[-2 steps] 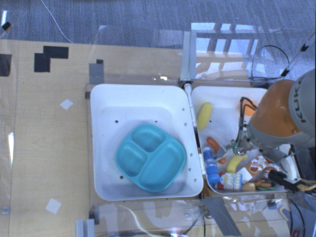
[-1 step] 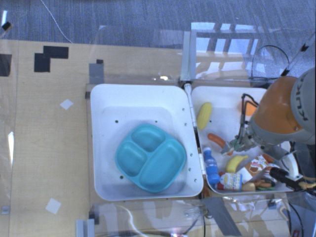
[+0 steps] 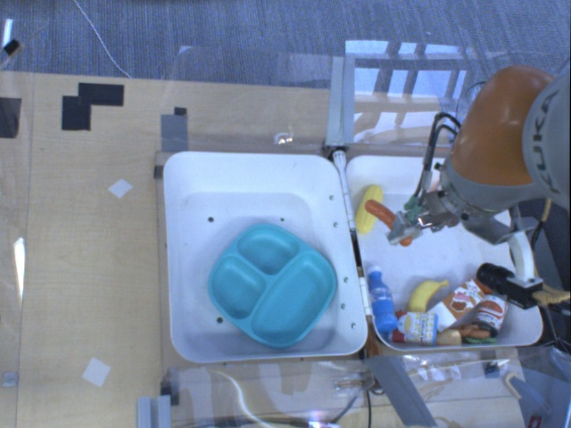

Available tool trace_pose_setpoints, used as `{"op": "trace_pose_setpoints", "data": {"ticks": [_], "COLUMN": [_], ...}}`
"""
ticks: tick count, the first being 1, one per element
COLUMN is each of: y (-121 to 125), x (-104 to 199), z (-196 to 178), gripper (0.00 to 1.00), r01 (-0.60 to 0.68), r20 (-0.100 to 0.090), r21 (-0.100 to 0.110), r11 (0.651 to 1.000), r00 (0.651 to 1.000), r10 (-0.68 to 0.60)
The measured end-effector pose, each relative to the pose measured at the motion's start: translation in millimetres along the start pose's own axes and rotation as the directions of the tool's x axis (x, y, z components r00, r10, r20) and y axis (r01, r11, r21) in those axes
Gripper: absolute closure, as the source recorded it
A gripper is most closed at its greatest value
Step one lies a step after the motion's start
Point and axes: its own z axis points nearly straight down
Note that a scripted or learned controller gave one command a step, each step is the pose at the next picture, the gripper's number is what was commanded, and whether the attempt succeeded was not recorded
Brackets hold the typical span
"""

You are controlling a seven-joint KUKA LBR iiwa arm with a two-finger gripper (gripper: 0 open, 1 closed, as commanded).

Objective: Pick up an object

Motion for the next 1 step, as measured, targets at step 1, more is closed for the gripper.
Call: {"op": "trace_pose_setpoints", "data": {"ticks": [1], "y": [24.5], "x": [40.2], "z": [16.4], "gripper": [1.00], "r01": [-0.308], "r20": [0.001], "r21": [0.005], "r11": [0.952], "r00": [0.952], "r10": [0.308]}}
